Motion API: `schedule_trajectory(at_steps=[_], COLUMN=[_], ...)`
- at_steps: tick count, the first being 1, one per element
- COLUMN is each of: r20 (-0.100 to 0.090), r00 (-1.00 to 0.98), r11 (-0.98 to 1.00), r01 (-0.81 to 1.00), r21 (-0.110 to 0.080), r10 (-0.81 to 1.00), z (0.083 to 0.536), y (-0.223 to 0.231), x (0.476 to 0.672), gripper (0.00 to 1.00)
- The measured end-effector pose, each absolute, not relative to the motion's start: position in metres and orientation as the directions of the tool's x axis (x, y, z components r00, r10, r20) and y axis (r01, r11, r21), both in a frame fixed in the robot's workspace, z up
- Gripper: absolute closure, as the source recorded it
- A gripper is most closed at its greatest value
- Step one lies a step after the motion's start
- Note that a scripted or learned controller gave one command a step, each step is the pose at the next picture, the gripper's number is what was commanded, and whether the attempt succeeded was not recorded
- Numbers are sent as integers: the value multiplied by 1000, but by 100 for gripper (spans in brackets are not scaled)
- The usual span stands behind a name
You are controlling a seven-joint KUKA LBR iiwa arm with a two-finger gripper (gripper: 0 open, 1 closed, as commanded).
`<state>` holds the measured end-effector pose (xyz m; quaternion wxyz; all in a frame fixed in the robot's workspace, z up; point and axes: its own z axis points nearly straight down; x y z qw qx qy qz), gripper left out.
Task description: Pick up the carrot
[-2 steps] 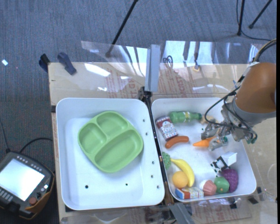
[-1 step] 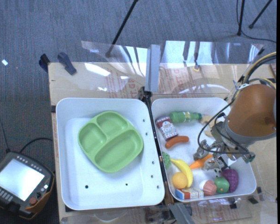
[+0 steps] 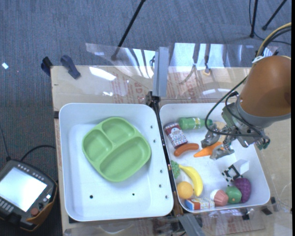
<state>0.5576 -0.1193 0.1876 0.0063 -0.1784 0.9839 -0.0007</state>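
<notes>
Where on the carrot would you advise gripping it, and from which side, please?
Probably across the carrot's middle, coming straight down. It lies flat and slim, pointed end toward the sausage, so fingers should straddle its narrow width. The gripper already sits over its thicker right end.

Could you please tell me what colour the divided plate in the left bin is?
The divided plate is light green, seen clearly in the camera view.
</notes>
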Motion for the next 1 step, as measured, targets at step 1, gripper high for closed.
schedule_trajectory(at_steps=[1], r20=[-10], r00=[-954], r11=[954], r01=[-299], r21=[-3], r10=[-299], z=[279], y=[-110], x=[552], gripper=[100])
